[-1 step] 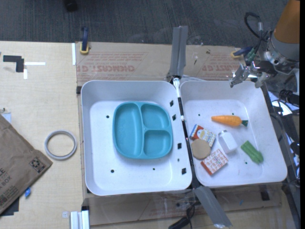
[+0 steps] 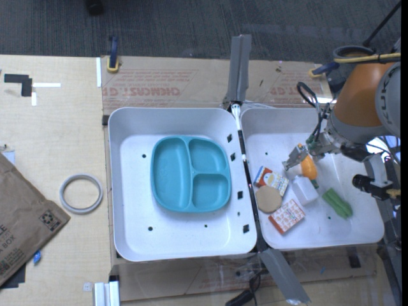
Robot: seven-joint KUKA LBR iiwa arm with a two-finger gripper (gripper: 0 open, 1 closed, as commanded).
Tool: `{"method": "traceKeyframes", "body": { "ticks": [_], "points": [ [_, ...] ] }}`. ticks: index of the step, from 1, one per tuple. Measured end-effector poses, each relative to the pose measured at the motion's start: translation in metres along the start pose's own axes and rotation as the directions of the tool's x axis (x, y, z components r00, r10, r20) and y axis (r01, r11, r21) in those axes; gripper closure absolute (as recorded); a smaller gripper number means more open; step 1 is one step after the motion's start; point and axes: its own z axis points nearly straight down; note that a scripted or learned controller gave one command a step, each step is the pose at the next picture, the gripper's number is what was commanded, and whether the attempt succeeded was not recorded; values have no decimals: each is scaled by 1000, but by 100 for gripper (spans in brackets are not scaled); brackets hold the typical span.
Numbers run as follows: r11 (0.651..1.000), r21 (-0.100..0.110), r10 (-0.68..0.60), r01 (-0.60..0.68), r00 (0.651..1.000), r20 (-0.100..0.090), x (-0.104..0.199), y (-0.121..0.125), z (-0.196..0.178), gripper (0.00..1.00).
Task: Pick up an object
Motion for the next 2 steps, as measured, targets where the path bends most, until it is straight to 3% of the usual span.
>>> {"method": "traceKeyframes", "body": {
  "ticks": [1, 2],
  "points": [
    [1000, -1, 5, -5, 1000, 1, -2, 0, -9, 100],
    [999, 0, 33, -33, 999, 1, 48, 0, -113, 100]
  ]
}}
